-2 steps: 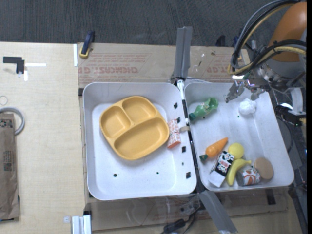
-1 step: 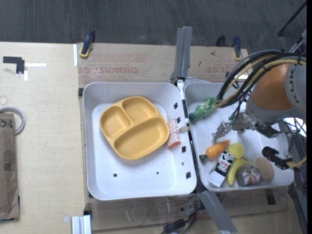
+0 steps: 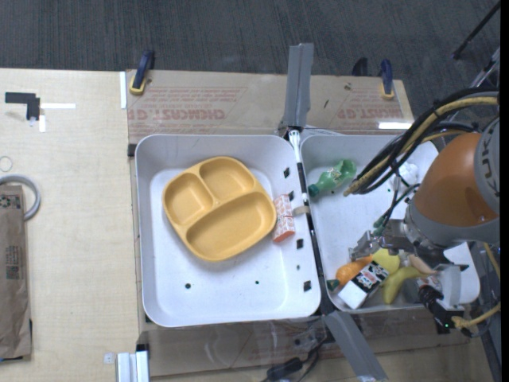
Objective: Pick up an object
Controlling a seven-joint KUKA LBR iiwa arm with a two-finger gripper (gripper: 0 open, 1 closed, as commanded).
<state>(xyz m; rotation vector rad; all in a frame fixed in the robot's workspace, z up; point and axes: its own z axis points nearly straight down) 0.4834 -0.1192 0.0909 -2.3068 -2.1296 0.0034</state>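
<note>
Dark grey carpet runs behind a pale wooden desk point(image 3: 71, 237) that carries two shallow white bins side by side, with a sheet of printed cardboard point(image 3: 262, 102) clamped under them by blue clips. At the desk's far left edge lies a brown paper bag point(image 3: 12, 269).

In the left bin point(image 3: 159, 293) a yellow divided plate point(image 3: 219, 207) with three compartments rests tilted toward the upper middle. Just beside its right rim, near the wall shared by the bins, lies a small orange and white packet point(image 3: 284, 217).

In the right bin point(image 3: 342, 205) a green toy point(image 3: 332, 177) lies near the upper left corner. Lower down is a tight cluster: a yellow banana point(image 3: 395, 277), an orange object point(image 3: 347, 271) and a white bottle with a black label point(image 3: 359, 285), all touching or nearly so, against the bin's near wall.

From the right the grey arm, with its orange band point(image 3: 460, 185) and a bundle of black and yellow cables, reaches over the right bin. Its end effector point(image 3: 380, 247) sits low, directly over the cluster, just above the banana. Whether its grip is wide, narrow or closed around anything cannot be told, since the wrist and the clutter hide it.
</note>
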